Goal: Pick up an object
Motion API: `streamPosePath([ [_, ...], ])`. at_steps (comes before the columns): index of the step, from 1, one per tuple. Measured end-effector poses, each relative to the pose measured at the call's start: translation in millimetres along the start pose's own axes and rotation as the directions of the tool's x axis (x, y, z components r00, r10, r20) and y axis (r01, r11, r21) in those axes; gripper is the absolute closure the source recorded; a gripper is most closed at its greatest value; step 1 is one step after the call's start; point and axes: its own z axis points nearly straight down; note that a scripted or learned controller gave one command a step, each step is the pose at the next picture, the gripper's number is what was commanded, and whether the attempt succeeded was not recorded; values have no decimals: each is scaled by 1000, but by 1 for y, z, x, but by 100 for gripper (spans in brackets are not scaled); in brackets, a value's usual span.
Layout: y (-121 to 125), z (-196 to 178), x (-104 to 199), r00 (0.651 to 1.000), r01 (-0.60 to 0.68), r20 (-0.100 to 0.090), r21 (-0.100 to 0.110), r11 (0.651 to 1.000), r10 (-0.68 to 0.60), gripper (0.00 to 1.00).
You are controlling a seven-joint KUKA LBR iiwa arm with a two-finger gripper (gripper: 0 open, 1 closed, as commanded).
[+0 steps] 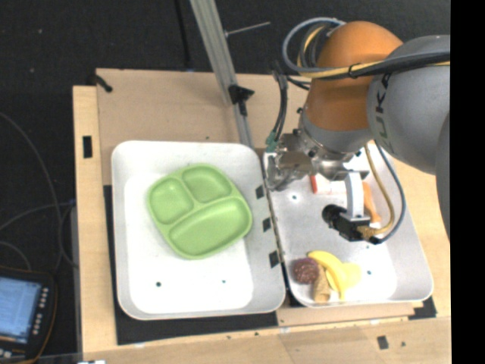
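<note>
A green divided plate (199, 210) lies in the left bin (136, 294). In the right bin (402, 279), near its front edge, rest a yellow banana (339, 271), a small dark brownish-purple round item (305, 270) and a tan piece (323, 287). An orange and white item (369, 201) lies partly hidden under the arm at the bin's back. My gripper (282, 170) hangs over the back left corner of the right bin, close to the wall between the bins. I see nothing between its fingers.
A slanted metal post (220, 59) rises behind the bins. The bulky grey and orange arm (364, 82) covers the back of the right bin. A black clamp part (345, 222) and cables hang over the bin's middle. A screen (19, 305) sits at the lower left.
</note>
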Motion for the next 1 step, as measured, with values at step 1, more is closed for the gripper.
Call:
streamPosePath([
  [1,-16,6,60,1000,1,0,1,1000,-1,100],
])
